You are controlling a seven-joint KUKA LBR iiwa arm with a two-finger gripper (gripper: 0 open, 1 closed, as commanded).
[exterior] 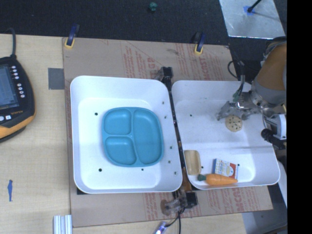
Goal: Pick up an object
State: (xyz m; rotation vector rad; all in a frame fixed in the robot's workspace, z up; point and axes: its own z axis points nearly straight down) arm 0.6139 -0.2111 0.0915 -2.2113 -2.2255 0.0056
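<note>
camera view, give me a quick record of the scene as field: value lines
left bin: holds a blue divided plate
right bin: cookie, tan block, small box, carrot
end effector: low over the right bin, just above the cookie
grasp: nothing seen between the fingers
arm: reaches in from the right
bench left edge: pendant

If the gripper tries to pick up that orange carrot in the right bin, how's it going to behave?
The carrot looks tapered and rounded, so it may roll or squirt sideways when pinched. It appears to be a small toy, probably light and stiff. It lies against the bin's near wall beside a small box, which may crowd the approach.
</note>
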